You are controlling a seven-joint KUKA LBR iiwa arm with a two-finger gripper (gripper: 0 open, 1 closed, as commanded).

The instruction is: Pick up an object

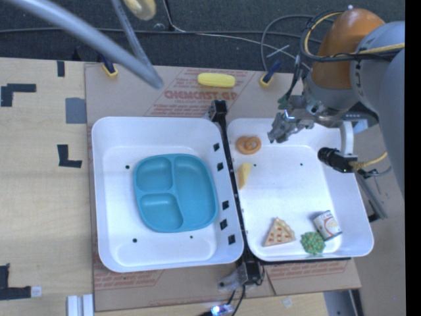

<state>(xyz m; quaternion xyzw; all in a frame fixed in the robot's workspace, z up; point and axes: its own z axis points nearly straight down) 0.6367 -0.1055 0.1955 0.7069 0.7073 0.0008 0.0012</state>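
Just left of my gripper (279, 131) lay donut (248, 144); approach step, nothing held, finger state unclear. Next: shift left, descend.

Left bin (112, 176): white, shallow, left of centre; holds a teal divided tray (175, 193).
Cardboard sheet (191, 94): brown with red print, under both bins.
Yellow piece (216, 79): lies on the cardboard, upper centre.
Yellow clamps (108, 69): at the cardboard's upper corners.
Black tape marks (66, 155): on the wooden bench at the left.
Cables (250, 41): run across the dark strip along the top.
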